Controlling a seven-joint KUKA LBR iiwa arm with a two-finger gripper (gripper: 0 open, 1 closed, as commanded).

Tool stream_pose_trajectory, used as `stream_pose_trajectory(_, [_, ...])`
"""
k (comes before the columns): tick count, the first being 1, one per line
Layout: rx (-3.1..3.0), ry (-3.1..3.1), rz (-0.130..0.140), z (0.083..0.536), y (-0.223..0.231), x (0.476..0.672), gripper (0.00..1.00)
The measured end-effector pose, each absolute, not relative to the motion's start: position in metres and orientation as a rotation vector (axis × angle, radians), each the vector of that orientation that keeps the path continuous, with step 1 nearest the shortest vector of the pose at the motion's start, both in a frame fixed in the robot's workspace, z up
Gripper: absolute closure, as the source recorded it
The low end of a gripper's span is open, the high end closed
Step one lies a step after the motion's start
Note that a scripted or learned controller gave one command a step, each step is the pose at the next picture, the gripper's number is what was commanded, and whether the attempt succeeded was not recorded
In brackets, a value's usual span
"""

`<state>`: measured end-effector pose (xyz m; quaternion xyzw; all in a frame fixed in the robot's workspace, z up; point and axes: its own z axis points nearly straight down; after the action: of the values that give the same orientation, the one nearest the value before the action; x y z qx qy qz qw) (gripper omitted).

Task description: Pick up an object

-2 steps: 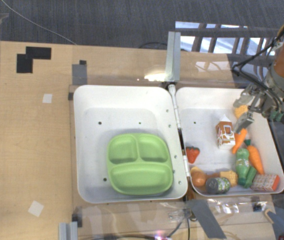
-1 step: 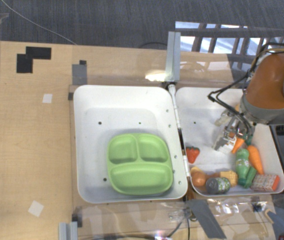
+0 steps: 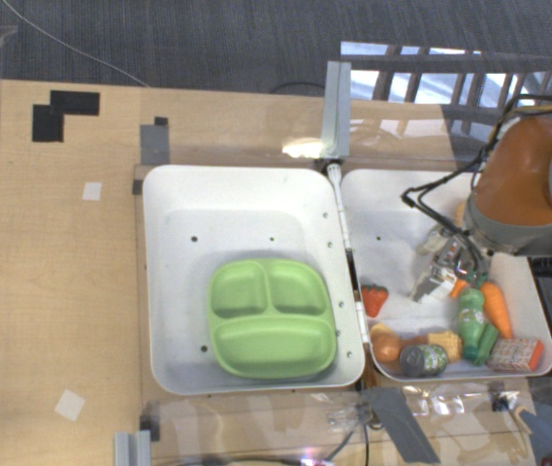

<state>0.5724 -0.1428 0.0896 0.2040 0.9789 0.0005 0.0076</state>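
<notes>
My gripper [image 3: 438, 272] hangs over the middle of the right bin [image 3: 392, 207], its metal fingers pointing down and left, a little above the bin floor. Nothing shows between them. Just to its right lie a green bottle-shaped toy [image 3: 471, 315] and an orange carrot [image 3: 496, 304]. A red strawberry-like toy [image 3: 375, 300] lies to the gripper's lower left near the bin's left wall. Along the front wall sit an orange fruit [image 3: 385, 346], a dark round toy [image 3: 422, 359], a yellow piece [image 3: 444, 342] and a pink box [image 3: 514, 354].
The left bin [image 3: 174, 221] holds a green divided plate [image 3: 272, 316] in its front half. A metal post [image 3: 337, 105] stands behind the divider between the bins. The arm's orange band [image 3: 523, 173] looms over the right bin's back right corner.
</notes>
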Motion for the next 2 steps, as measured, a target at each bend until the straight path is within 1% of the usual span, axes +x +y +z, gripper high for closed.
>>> stream_pose_trajectory(1, [0.625,3.047,0.001,0.105,-0.142,0.577,1.00])
stream_pose_trajectory(2, [0.865,2.999,0.007,0.246,-0.106,0.620,1.00])
